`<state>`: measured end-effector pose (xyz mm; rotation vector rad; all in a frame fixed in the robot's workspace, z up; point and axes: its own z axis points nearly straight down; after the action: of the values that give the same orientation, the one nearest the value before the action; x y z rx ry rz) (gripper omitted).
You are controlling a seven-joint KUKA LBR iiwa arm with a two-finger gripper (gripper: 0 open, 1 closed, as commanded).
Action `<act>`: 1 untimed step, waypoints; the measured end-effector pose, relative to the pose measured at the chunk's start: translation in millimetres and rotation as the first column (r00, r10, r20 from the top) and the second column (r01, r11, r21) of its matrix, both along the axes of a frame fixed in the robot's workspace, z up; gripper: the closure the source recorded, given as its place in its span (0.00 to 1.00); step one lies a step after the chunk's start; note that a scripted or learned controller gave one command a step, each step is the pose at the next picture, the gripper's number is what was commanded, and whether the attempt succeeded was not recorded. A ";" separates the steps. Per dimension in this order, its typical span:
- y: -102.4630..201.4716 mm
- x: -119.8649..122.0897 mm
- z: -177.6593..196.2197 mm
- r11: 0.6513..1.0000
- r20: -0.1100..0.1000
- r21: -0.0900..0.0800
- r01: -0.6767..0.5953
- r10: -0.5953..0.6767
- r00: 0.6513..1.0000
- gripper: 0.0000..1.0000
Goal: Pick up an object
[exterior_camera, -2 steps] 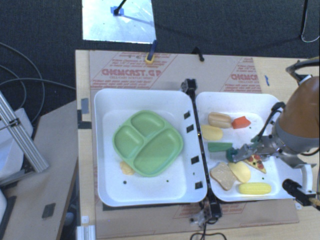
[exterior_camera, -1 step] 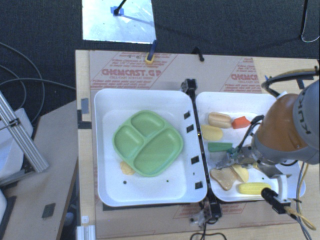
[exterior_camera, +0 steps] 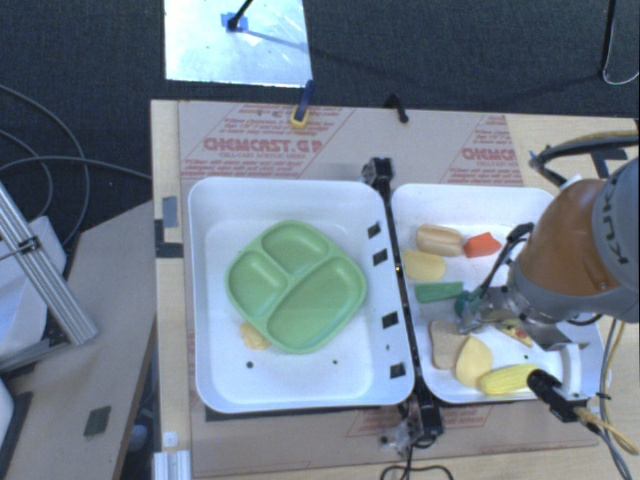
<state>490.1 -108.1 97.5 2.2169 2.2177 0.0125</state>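
Near edge of right bin (exterior_camera: pixel 556 393): corn cob (exterior_camera: pixel 508 377), yellow, lying flat, long axis roughly left-right with the right end tipped slightly toward the near rim. Just beside it on the left, a pale yellow wedge-shaped piece (exterior_camera: pixel 472 359), long axis running near-to-far, narrow end pointing far. Touching or nearly touching that, a tan flat piece (exterior_camera: pixel 443 342), upright rectangle shape, long axis also near-to-far.

Mid right bin: end effector (exterior_camera: pixel 475 313) lowered into the bin, just above and between the tan piece and a green block (exterior_camera: pixel 438 292). Finger state: cannot tell, the metal parts merge with glare and the wrist covers them. Nothing seen between the fingers. Arm (exterior_camera: pixel 575 243), orange band over grey, enters from the right and hides much of the bin's right half.

Green block: long axis left-right, flat. Beyond it, a yellow rounded piece (exterior_camera: pixel 423 265), long axis left-right, next to the divider. Farther, a tan bread-roll shape (exterior_camera: pixel 440 239), long axis left-right, and to its right a small orange-red piece (exterior_camera: pixel 482 245), pointing slightly toward the far right.

Left bin (exterior_camera: pixel 215 298): green sectioned plate (exterior_camera: pixel 296 286) set diagonally, three compartments. A small yellow piece (exterior_camera: pixel 254 336) peeks out at its near-left edge, partly under the plate rim.

Both bins sit side by side on a cardboard sheet (exterior_camera: pixel 260 143) on the counter (exterior_camera: pixel 120 298). Far side: a shiny square sheet (exterior_camera: pixel 237 28) on dark carpet.
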 end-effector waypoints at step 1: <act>71.2 63.9 92.8 1.000 0.005 0.000 -0.014 0.014 1.000 1.00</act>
<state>554.0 -36.9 190.3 2.1991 2.2302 0.0176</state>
